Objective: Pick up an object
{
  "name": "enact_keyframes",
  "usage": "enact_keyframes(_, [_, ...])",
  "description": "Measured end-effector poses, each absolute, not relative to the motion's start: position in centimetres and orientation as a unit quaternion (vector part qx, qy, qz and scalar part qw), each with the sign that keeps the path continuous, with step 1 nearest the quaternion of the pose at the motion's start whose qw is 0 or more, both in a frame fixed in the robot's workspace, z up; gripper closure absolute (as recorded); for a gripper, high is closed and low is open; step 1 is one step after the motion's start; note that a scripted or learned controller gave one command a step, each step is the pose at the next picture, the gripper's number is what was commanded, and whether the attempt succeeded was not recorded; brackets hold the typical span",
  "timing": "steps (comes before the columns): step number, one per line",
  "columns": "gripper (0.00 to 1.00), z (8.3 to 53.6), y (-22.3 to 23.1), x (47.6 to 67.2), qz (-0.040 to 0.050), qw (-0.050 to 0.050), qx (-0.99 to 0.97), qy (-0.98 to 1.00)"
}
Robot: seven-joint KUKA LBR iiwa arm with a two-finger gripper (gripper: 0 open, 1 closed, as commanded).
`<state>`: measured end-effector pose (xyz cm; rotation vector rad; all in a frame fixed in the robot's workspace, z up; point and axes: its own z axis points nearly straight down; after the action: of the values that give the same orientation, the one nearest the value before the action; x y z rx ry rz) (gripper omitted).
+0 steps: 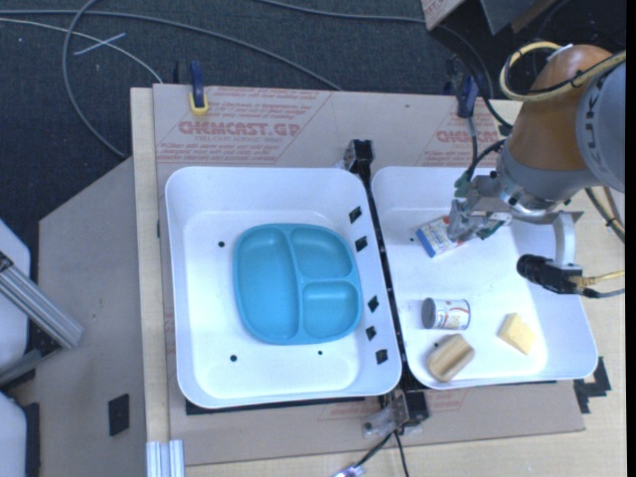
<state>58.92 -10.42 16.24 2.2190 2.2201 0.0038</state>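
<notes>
On the left side of the bench, the left bin (194, 266) holds a blue sectioned plate (297, 282) — smooth moulded plastic with three shallow compartments, lying flat near the bin's middle. It looks light and rigid, but its low rim would give two fingers little to close on.

Across the black divider, the right bin (556, 351) carries four small things. Nearest the divider in its upper part lies a small flat packet (435, 238), white with blue print, and the gripper (467, 222) sits right over its right end, low in the bin. Whether its fingers are spread or closed, or have the packet between them, I cannot tell. The packet is probably thin, light and a little flexible — best pinched across its narrow width, where it may crumple or slide on the glossy bin floor.

Lower down lies a small can (447, 314) on its side, hard and round, likely to roll. Below it rests a tan block (449, 357), rounded and matt, perhaps foam or wood. To the right, near the bin's edge, is a pale yellow wedge (517, 333), which looks soft and easy to grip on its flat faces.
</notes>
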Motion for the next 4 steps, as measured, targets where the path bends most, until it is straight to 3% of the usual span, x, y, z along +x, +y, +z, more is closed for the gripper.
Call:
enact_keyframes(1, [1.0,21.1,-9.7,58.5,0.0017,0.002,0.707,0.708])
enact_keyframes(2, [1.0,22.7,-9.7,58.6,0.0012,0.001,0.707,0.707])
enact_keyframes(3, [1.0,23.1,-5.0,57.8,0.0006,-0.002,0.705,0.709])
enact_keyframes(4, [1.0,22.4,0.7,55.2,-0.0004,-0.003,0.705,0.709])
